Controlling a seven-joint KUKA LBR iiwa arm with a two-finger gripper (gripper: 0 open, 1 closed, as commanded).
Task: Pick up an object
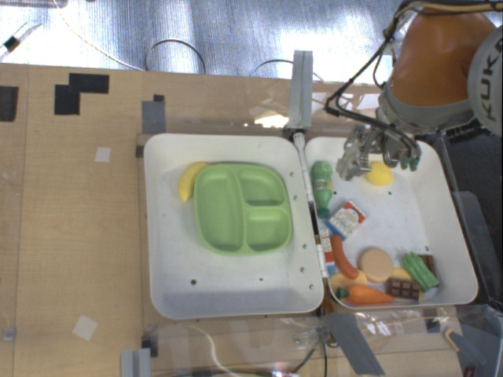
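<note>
**Gripper above the yellow piece at the back of the right bin**

I see a small yellow round object (380,175) lying near the far wall of the right bin (440,210), and the gripper (369,157) hangs right beside it, just to its left and slightly behind, overlapping its edge from my angle. Nothing sits between the fingers that I can make out, and I cannot tell whether they are spread or closed; the metal parts blur together.

Left of the gripper, a green bottle (321,181) lies along the divider between the bins. Further toward me are a small red and white packet (346,218), a red sausage (343,256), a tan round biscuit (376,263), a carrot (368,294), a chocolate bar (403,290) and a green vegetable piece (421,271), all clustered in the near part of that bin, well apart from the gripper.

The left bin (169,289) holds a green divided plate (240,208) with a banana (189,180) touching its far left edge.
</note>
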